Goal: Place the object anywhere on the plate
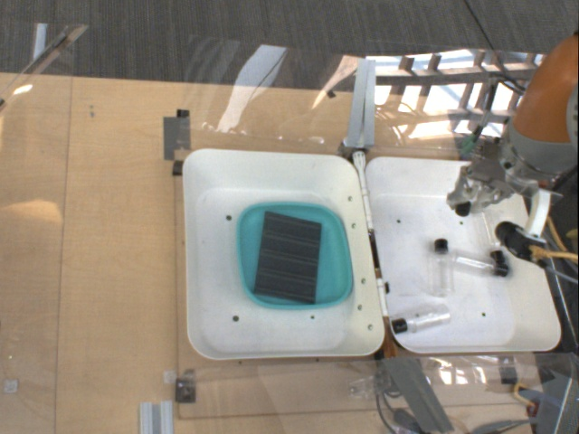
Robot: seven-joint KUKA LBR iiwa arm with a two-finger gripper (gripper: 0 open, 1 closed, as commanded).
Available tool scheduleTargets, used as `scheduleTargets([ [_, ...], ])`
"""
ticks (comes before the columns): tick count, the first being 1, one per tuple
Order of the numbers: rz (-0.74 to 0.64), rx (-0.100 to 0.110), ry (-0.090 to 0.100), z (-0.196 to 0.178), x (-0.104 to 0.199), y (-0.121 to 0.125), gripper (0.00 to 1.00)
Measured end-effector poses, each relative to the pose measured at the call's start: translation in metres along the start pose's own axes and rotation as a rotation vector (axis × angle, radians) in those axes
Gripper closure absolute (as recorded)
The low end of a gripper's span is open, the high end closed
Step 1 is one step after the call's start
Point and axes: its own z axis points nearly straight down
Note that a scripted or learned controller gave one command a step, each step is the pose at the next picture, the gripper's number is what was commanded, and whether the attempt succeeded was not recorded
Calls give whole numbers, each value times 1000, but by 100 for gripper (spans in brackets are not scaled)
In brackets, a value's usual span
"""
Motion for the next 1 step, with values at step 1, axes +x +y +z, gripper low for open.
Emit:
scheduleTargets([
  [1, -198, 2, 2, 1, 51, -32, 100],
])
